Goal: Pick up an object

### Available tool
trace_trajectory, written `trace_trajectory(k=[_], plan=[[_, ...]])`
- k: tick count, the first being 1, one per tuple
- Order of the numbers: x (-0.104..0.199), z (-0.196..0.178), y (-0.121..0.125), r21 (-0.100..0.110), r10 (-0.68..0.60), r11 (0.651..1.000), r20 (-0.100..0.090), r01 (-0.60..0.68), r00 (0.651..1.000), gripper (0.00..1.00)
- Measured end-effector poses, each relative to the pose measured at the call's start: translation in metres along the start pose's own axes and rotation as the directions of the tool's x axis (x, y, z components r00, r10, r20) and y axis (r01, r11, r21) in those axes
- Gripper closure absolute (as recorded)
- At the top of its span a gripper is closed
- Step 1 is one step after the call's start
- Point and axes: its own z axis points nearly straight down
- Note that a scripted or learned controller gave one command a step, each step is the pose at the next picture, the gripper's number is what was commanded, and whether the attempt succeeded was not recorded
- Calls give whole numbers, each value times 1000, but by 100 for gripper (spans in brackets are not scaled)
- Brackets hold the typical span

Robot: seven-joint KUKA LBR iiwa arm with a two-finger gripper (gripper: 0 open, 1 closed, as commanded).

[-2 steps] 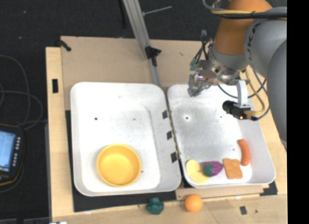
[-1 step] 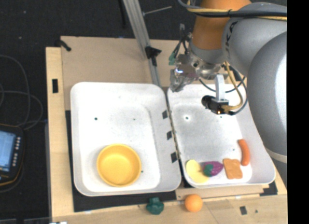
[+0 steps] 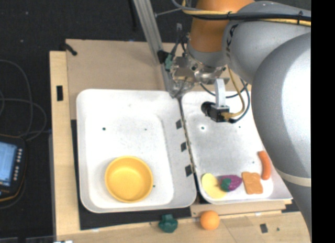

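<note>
We look down on a pale wooden bench [image 3: 104,64] standing on dark floor, with a small lit screen [image 3: 8,166] beyond its nine o'clock edge. The left bin [image 3: 120,111] holds a yellow bowl [image 3: 129,178] near its six o'clock wall, and open white floor lies at the bowl's twelve o'clock. A green lump [image 3: 168,223] and an orange ball [image 3: 209,220] lie on the bench outside the bins, at six o'clock.

The gripper [image 3: 180,86] hangs over the twelve o'clock end of the two meeting rims; we cannot tell whether it is released or clenched. In the right bin [image 3: 230,137], a yellow slice [image 3: 209,185], a purple piece [image 3: 231,182], an orange block [image 3: 253,183] and a red-orange stick [image 3: 265,164] crowd the six o'clock wall. They sit well apart from the gripper, at about its five o'clock, with bare floor between.
</note>
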Motion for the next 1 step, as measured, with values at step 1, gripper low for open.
trace_trajectory(k=[1], plan=[[46, 2, 7, 0, 0, 1000, 0, 0, 1000, 100]])
